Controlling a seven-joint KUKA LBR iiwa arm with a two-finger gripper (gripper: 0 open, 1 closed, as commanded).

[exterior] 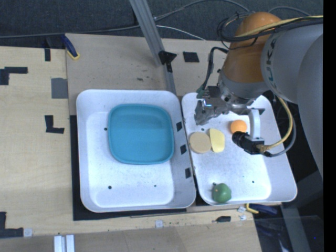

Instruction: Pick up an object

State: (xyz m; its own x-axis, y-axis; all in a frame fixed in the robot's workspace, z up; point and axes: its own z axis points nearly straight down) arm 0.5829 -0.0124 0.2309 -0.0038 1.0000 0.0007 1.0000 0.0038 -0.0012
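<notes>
Your gripper (pixel 205 111) hangs over the right bin's (pixel 278 185) upper left corner; you cannot tell its state. Just below it lie a tan disc (pixel 199 143) and a yellow piece (pixel 217 140), touching side by side. An orange ball (pixel 238 126) sits to their right, and a green ball (pixel 221 192) rests near the front rim. Your left bin (pixel 92 182) holds a blue plate (pixel 140 133). Both bins stand on a pale wooden bench (pixel 31 167) marked with dark tape; dark carpet (pixel 63 7) and cables run behind it.

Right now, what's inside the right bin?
Right bin: gripper, tan round piece, yellow piece, orange ball, green object. The arm covers the back part.
</notes>
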